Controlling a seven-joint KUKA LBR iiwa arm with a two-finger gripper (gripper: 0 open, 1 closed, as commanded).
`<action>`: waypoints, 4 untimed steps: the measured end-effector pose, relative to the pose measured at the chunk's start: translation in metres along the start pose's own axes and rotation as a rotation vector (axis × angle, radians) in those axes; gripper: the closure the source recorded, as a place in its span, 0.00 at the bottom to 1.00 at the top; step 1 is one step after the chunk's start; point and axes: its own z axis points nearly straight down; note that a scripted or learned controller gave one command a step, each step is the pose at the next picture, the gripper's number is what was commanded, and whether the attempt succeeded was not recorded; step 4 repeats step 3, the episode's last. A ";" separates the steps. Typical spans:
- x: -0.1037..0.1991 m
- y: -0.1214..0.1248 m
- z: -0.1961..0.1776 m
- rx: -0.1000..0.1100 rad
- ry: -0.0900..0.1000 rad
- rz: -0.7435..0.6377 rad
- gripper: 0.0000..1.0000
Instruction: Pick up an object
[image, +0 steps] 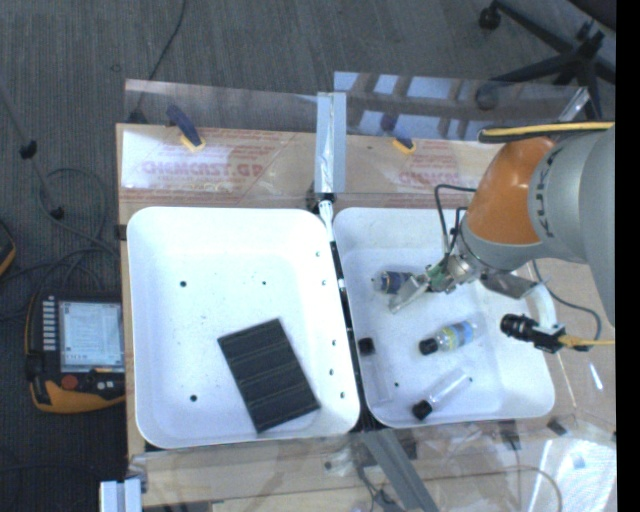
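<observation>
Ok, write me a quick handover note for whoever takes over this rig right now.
End effector: low in the right bin, beside a small bluish item; grip state unclear, nothing visibly held.
Right bin also holds a small bottle, a clear tube with a dark cap and a small black cap.
Left bin: a black ridged block.
Done: nothing lifted.
Left: grasp and lift one object.

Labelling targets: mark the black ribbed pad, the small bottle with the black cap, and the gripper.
black ribbed pad (268, 374), camera view, centre of its top face
small bottle (455, 337), camera view, mid-body
gripper (408, 292), camera view, between fingertips
</observation>
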 end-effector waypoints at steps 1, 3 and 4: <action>0.005 0.062 0.001 -0.002 0.000 -0.072 0.00; 0.036 0.099 -0.119 0.010 0.005 0.062 1.00; 0.036 0.099 -0.119 0.010 0.005 0.062 1.00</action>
